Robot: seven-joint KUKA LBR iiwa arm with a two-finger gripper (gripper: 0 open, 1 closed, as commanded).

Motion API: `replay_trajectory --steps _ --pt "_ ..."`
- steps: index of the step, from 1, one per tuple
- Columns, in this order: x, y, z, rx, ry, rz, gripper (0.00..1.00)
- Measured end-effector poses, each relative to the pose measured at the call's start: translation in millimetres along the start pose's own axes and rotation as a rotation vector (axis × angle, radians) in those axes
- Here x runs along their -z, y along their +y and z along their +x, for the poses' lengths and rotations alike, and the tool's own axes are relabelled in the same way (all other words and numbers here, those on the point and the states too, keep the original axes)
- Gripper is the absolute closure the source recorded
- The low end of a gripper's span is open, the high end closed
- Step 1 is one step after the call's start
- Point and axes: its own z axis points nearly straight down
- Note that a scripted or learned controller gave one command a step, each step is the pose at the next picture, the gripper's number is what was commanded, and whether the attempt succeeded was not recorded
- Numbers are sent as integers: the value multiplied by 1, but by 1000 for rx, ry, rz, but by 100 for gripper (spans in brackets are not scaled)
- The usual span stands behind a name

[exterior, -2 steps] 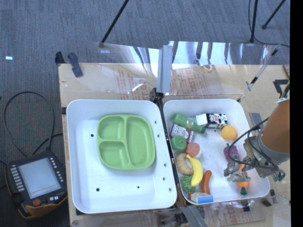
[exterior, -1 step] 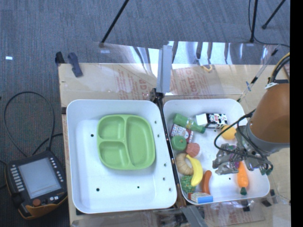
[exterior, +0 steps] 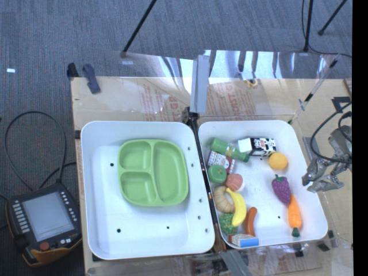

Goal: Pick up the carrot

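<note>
The carrot (exterior: 294, 214) lies at the lower right of the frame, in the right bin (exterior: 305, 148), just below the purple grapes (exterior: 281, 189). The pincer (exterior: 324, 179) hangs outside the bin's right wall, fingers spread, holding nothing. It should approach from above and close across the carrot's orange middle, avoiding the grapes.

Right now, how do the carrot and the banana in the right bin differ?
The carrot is orange with a green end; the banana is yellow. The carrot is straight; the banana curves. The carrot lies near the bin's right wall, the banana among the left cluster. Both lie flat in the right bin.
</note>
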Motion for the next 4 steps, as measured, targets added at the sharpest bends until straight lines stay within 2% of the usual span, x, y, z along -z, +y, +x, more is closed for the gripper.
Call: replay_trajectory --steps 1,2,3,4 --pt "91 -81 -9 291 -1 0 0" --pt "91 -81 -9 291 -1 0 0" --pt "-77 -77 -6 226 19 -14 0" --pt "43 -84 -30 141 -16 10 0"
